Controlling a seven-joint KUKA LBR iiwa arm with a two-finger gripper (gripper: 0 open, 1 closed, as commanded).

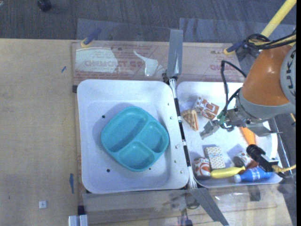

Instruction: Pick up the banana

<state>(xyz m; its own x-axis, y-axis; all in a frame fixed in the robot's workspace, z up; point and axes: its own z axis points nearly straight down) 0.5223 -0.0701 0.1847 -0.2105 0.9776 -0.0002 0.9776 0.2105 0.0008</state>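
Gripper [210, 127] hangs over a bare patch of the right bin [225, 144], in the middle right of the frame. From this slant I cannot tell whether it is open or closed, and no object appears in its grasp.

The banana [226, 173] lies flat along the bin's lower wall, toward the lower right of the frame, well apart from the gripper. It runs roughly left to right. A can [202, 167] sits at its left end, a bottle [254, 175] at its right end, and a box [216, 157] is just above it, perhaps touching.

The step in hand looks like the approach, with the pick not yet made. To do it well, the arm should travel toward the lower right while staying high enough to pass over the box, and stop above the banana's middle. The wrist should then turn so the grasp closes across the fruit's narrow width, not along its length.

The space is tight, with the wall on one side and the box on the other, so a straight vertical descent seems safest. A slanted one could nudge the box or catch the rim. The skin is smooth and curved, so an off-centre grip may slip.
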